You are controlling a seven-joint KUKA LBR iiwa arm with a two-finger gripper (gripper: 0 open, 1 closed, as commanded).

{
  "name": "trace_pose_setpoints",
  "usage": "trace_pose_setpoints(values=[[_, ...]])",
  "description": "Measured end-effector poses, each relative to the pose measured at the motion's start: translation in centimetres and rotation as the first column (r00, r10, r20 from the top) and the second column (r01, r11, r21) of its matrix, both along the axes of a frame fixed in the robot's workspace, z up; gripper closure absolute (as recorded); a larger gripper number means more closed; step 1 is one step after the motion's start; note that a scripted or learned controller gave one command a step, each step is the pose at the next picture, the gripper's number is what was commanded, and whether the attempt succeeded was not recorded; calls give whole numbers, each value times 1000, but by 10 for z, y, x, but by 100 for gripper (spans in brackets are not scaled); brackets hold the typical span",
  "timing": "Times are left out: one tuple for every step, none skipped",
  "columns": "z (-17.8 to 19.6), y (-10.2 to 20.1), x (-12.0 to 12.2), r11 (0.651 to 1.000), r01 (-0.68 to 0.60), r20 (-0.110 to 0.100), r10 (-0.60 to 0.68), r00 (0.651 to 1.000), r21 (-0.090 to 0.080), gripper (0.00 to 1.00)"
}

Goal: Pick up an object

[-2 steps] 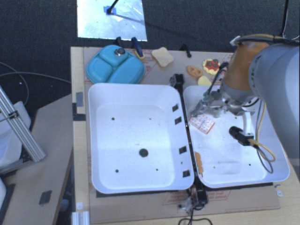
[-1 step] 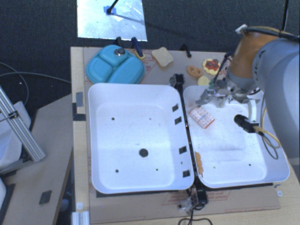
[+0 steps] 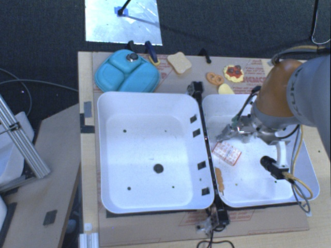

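I see 2 white bins side by side on the bench. The arm (image 3: 289,94) reaches in from the right over the right bin (image 3: 305,159), and its gripper (image 3: 227,133) hangs low near that bin's left side. From my seat I cannot tell how it is set or whether it has anything.

Just below the gripper lies a small red-and-white packet (image 3: 227,153) on the bin floor, tilted. A thin orange stick (image 3: 219,180) lies along the bin's left wall, nearer the front. The left bin (image 3: 111,112) shows a dark round spot (image 3: 158,168) on its floor.

Behind the bins I see a blue dish (image 3: 127,72), a slice of toast (image 3: 179,62), a pretzel (image 3: 214,78) and a small pizza (image 3: 234,73).
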State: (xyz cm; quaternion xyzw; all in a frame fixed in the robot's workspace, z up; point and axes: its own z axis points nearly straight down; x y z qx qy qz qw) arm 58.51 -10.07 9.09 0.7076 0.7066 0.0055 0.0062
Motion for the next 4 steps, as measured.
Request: trace_pose_setpoints(values=[[-4,-34,82,1000,-6,-4,6,1000,-3,0],[100,41,86,1000,-11,-7,11,1000,2,0],[240,19,85,1000,-5,3,5,1000,-2,0],[226,121,84,1000,-14,-14,14,1000,4,0]])
